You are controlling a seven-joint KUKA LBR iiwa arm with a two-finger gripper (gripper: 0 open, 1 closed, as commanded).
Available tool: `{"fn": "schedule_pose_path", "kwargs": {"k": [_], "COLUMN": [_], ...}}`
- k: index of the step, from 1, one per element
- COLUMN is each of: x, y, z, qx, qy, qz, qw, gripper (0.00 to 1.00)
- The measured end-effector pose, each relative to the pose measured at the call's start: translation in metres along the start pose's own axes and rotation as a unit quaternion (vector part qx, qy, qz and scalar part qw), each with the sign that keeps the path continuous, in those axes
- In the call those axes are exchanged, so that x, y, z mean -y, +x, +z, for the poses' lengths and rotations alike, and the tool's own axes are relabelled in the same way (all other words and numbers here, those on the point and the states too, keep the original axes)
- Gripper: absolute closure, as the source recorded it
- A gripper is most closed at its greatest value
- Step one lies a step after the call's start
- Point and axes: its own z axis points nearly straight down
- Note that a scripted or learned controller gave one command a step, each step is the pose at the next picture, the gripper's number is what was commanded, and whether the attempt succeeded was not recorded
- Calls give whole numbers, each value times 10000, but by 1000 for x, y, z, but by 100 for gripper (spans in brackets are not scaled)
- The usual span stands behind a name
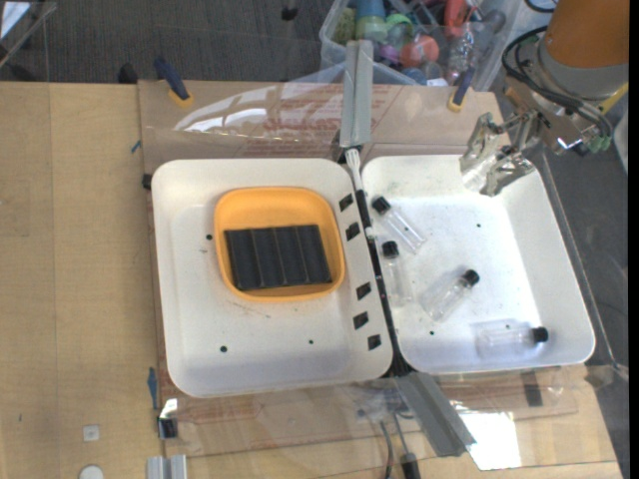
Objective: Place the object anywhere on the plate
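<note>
Presently the pick step is not yet done: the hand [496,160], fingers apart and holding nothing, hovers over the right bin's [569,257] far edge, vials [449,291] lying loose below, the orange plate [232,211] in the left bin [190,357].

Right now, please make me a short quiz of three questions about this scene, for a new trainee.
1. True or false: the orange plate sits in the left bin.
2. What lies on the plate? A) a dark ridged block B) a clear vial C) a blue clamp
3. Over which corner of the right bin is the gripper seen?

Key:
1. True.
2. A: the dark ridged block lies on the plate; the clear vials with black caps lie in the right bin.
3. Its far right corner.
</note>
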Motion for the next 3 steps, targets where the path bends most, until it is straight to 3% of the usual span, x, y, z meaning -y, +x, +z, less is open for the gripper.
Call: {"fn": "schedule_pose_path", "kwargs": {"k": [1,2,3], "x": [12,23,54], "y": [6,11,29], "z": [2,-13,50], "qx": [-2,1,-13], "qy": [-7,-6,-34], "qz": [-1331,-2047,-3771], "qw": [9911,9788,9262], "gripper": [100,100,100]}}
